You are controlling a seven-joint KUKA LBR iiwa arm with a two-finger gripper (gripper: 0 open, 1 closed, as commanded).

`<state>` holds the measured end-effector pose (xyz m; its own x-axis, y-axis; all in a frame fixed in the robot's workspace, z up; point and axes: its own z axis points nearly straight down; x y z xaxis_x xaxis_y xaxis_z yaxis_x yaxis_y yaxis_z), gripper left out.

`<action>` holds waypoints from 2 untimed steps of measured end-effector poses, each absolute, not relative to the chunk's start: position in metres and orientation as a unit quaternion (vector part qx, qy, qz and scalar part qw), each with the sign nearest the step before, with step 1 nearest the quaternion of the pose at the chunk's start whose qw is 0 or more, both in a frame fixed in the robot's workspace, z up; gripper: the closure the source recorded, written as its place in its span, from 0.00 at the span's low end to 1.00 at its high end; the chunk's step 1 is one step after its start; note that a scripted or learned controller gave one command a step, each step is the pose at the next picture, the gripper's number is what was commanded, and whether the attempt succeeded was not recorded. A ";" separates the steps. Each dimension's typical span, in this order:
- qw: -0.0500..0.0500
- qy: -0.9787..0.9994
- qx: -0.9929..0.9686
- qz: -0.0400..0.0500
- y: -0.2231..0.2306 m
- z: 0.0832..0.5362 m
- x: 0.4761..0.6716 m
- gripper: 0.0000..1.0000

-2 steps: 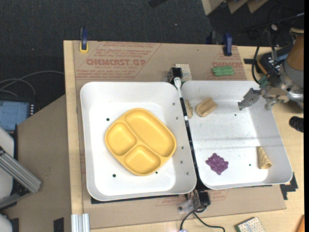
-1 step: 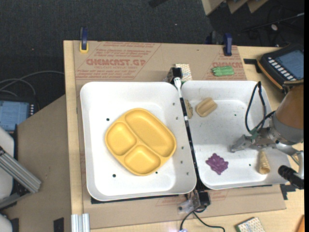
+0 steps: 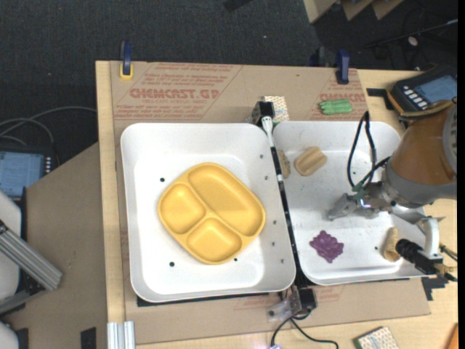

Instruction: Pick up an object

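Observation:
The right bin [image 3: 341,140] holds a tan bread-like piece [image 3: 309,160] near its back left, a purple lumpy object [image 3: 327,246] near its front, and a small tan piece [image 3: 391,244] against its right wall. My gripper [image 3: 347,207] hangs low over the middle of this bin, pointing left, with the orange-banded wrist [image 3: 425,158] behind it. It is above and to the right of the purple object and apart from it. Nothing shows in its grasp.
A yellow three-compartment plate [image 3: 211,211] lies in the left bin [image 3: 145,158]. A green object [image 3: 334,107] rests on the bench behind the right bin. A black cable [image 3: 357,151] loops over the right bin's back. Blue clamps [image 3: 126,58] hold the board's far edge.

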<state>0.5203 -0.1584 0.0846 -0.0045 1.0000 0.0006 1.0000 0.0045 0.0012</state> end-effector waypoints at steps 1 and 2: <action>0.002 0.709 0.705 0.001 -0.101 0.085 0.553 0.00; 0.004 0.708 0.706 0.002 -0.117 0.086 0.646 0.00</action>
